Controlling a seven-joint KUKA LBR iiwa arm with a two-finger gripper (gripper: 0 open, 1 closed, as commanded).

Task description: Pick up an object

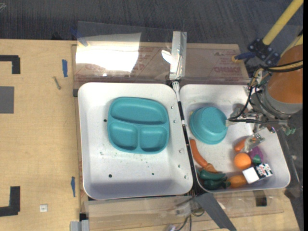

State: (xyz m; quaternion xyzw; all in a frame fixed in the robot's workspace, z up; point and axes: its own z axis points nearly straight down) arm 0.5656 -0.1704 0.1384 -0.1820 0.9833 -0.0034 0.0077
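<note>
The likeliest thing to be picked is the orange ball (243,160), which lies in the right bin (192,93) among a heap of small toys pushed toward that bin's lower right corner. Just below the ball sits a white block (251,175) with a dark patterned piece touching it, and a purple piece (256,154) lies just above and right of the ball. Left of the ball an orange carrot (198,155) runs down along the bin's left wall, ending at a dark green toy (211,178). A teal bowl (208,124) stands up and left of the ball, well clear of the heap. Such crowding probably leaves little room for a clean grasp.

The claw (255,137) hangs just above the ball, below the arm's orange band, seemingly poised over the heap. Cables and wrist hardware cover it, so whether it is released or clenched cannot be told, nor whether anything sits in it.

Farther left of the ball, the left bin (91,167) holds a teal divided tray (139,124). Both bins rest on the desk (33,129).
</note>
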